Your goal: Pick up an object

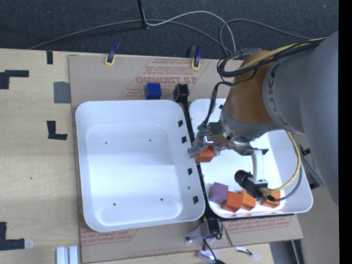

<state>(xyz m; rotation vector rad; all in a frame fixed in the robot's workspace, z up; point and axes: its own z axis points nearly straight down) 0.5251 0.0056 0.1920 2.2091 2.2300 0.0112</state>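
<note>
My gripper (pixel 204 149) hangs over the left side of the right bin (pixel 294 202), close to the wall between the two bins. A small orange-red block (pixel 205 157) sits between its metal fingertips, and the fingers are closed against it. The grey arm with its orange band covers most of the right bin's far half. At the near end of that bin lie a purple block (pixel 219 191) and a cluster of orange blocks (pixel 240 201).
The left bin (pixel 93 125) lies beside the gripper, its right wall just left of the fingertips. A blue block (pixel 153 90) rests on the cardboard behind the bins. Cables loop over the arm and along the right bin's near side.
</note>
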